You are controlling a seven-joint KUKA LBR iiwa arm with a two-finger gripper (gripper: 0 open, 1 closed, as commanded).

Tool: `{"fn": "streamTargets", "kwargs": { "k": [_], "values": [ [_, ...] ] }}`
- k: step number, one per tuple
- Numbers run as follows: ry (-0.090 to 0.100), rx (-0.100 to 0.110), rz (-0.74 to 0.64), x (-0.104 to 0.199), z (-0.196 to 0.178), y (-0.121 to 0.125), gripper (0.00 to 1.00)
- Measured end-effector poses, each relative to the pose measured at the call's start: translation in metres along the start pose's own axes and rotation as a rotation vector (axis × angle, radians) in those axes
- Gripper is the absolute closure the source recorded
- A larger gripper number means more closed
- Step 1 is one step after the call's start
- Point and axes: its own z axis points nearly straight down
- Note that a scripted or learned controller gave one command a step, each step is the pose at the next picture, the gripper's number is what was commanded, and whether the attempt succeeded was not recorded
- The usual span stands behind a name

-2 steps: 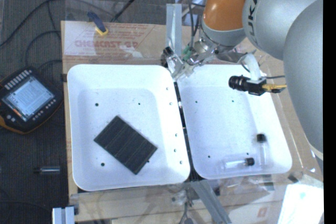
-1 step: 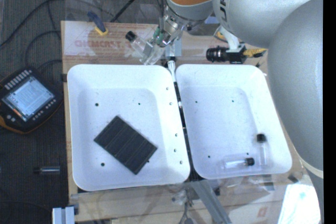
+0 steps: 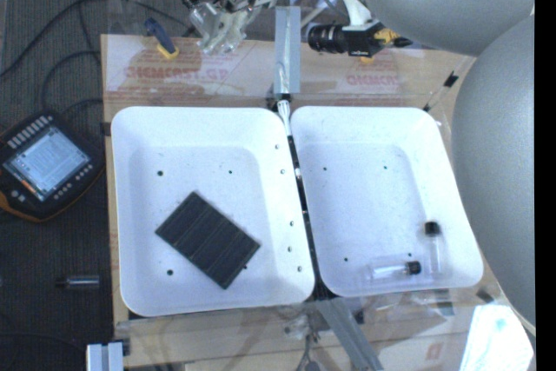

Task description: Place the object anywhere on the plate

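Note:
A dark ribbed rectangular plate (image 3: 208,239) lies flat in the left bin (image 3: 139,143), turned at an angle, toward the bin's front. Two small clear vials with black caps rest in the front right corner of the right bin (image 3: 347,143). One vial (image 3: 395,269) lies on its side. The other vial (image 3: 432,243) sits just behind it. My gripper (image 3: 215,23) hangs high over the back of the bench, beyond the left bin's far edge, well away from the plate and both vials. Nothing shows in it.
A teach pendant (image 3: 43,165) lies on the floor left of the bench. A blue and yellow clamp (image 3: 161,37) grips the bench's back left edge. A metal bar (image 3: 287,56) runs back from the gap between the bins. The arm's large grey links (image 3: 486,100) overhang the right side.

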Motion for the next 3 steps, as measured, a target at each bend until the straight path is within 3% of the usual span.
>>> {"fn": "streamTargets", "kwargs": {
  "k": [1,3],
  "values": [
    [0.0,-0.002,-0.566,0.011,-0.016,0.021,1.0],
    [-0.003,0.003,-0.563,0.009,-0.029,0.025,1.0]
  ]
}}
